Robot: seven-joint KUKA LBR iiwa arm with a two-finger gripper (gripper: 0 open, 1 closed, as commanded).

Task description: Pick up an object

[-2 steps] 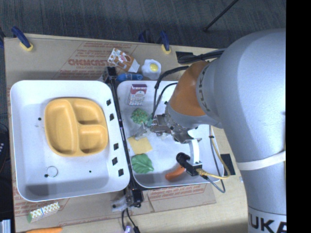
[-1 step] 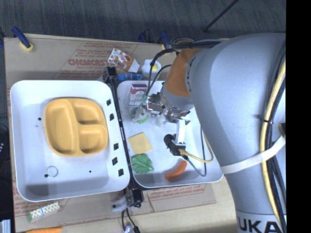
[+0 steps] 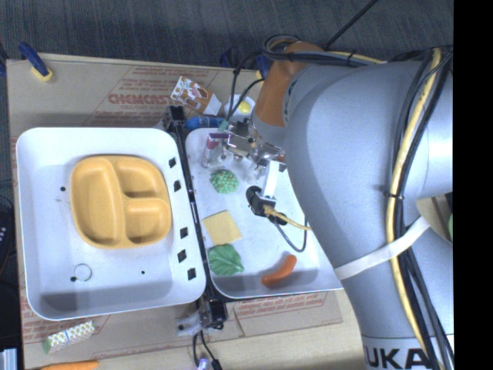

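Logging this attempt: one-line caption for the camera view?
Pincer hovers at the right bin's far end above a green ball.

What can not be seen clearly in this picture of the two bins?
- The hand, camera view: too small and cluttered to tell if it grips anything.
- Right bin, camera view: its right part is hidden under the grey arm.
- Orange sausage-shaped item: too small to name surely.
- Small packet below the left bin: print too blurred to read.

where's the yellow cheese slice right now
The yellow cheese slice lies flat in the right bin, near its left wall, between the green bumpy ball above and the leafy green piece below.
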